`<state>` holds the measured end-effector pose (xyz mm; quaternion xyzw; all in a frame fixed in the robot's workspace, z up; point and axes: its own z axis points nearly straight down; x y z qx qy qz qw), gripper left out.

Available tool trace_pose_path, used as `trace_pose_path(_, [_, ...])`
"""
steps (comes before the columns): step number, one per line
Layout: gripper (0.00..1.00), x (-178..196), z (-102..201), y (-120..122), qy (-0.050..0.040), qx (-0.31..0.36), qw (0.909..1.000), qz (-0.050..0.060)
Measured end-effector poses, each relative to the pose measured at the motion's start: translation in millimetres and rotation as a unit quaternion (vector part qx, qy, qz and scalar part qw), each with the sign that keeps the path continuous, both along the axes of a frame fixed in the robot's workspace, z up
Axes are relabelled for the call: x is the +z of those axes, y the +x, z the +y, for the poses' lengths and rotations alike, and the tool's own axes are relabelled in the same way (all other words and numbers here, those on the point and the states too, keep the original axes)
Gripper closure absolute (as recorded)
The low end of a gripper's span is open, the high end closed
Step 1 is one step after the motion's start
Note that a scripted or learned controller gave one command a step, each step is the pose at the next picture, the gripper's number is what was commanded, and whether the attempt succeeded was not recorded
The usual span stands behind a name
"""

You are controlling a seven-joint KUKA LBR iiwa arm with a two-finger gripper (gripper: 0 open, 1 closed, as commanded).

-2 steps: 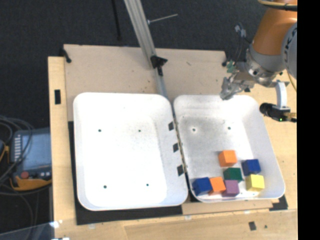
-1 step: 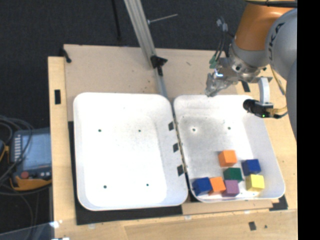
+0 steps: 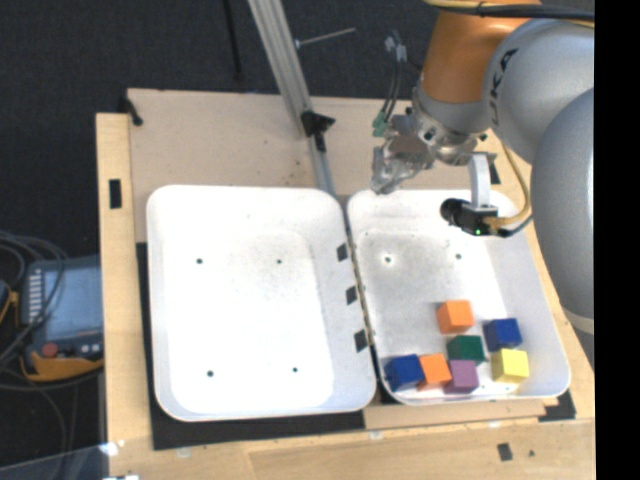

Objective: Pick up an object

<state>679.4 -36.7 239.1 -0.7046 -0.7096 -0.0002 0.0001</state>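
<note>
Closest to the camera, a row of four cubes lies along the near wall of the right bin [image 3: 420, 258]: the near blue block [image 3: 404, 371], the near orange block [image 3: 435, 369], the purple block [image 3: 462, 375] and the yellow block [image 3: 511, 364]. The first three sit touching side by side, and the yellow one is just beside them. All of them are well apart from the gripper [image 3: 386, 183], on its camera side.

Just behind that row the green block [image 3: 466, 348] touches the purple one. The far blue block [image 3: 502, 332] is beside the green one, and the far orange block [image 3: 455, 315] is the cube least far from the gripper, though still well apart from it.

The left bin [image 3: 250, 298] lies across the shared rim from the cubes. Off the bench [image 3: 200, 138], well away from the gripper past the left bin, rests a grey handheld unit [image 3: 60, 303] with a screen; nothing on it can be read.

The gripper hangs over the far corner of the right bin, close to the rim the two bins share. Nothing shows in its grasp, and from this angle I cannot tell whether it is spread or pressed together.

Above it rises the orange band [image 3: 465, 28] and the grey arm [image 3: 530, 88], with dark lettering on the casing – too cut off to read. Beyond the gripper, an aluminium post [image 3: 285, 58] slants up from the bench.
</note>
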Motion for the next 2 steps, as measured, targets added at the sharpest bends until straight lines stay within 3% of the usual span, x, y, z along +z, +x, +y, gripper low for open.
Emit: trace_pose_path(2, [1.0, 11.5, 98.6, -3.4, 0.0006, 0.001, 1.0, -0.001])
